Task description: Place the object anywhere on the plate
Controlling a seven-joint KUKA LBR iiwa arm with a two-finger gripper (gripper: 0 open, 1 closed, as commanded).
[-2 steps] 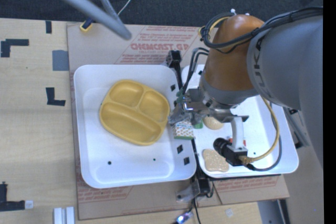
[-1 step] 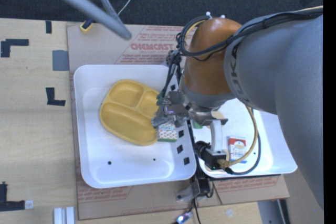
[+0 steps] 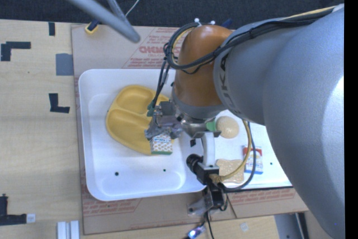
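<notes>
**Small box over the edge of the yellow plate**

The arm (image 3: 279, 75) is the largest thing here; it comes in from 3 o'clock and covers most of the right bin (image 3: 274, 176). I think it bends down over the wall between the two bins because the plate lies close to that wall, in the left bin (image 3: 106, 176).

The left bin sits on the tabletop (image 3: 33, 120) and holds the yellow plate (image 3: 126, 115). The plate has two lobes and lies in the upper half of the bin, toward 12 o'clock from the bin's middle.

The end effector (image 3: 162, 126) hangs above the plate's rim at about 4 o'clock of the plate. Whether its grip is apart or together I cannot tell, because dark wrist parts hide it.

The box (image 3: 161, 144) is small, with a green and white print. It is directly under the end effector, touching or overlapping the plate's 5 o'clock edge. I cannot say if it rests there or is carried. Its visible face looks almost square, so a long axis is hard to read; its sides seem slightly turned against the bin walls.

In the right bin, a pale egg (image 3: 227, 126) lies at 3 o'clock of the box.
</notes>
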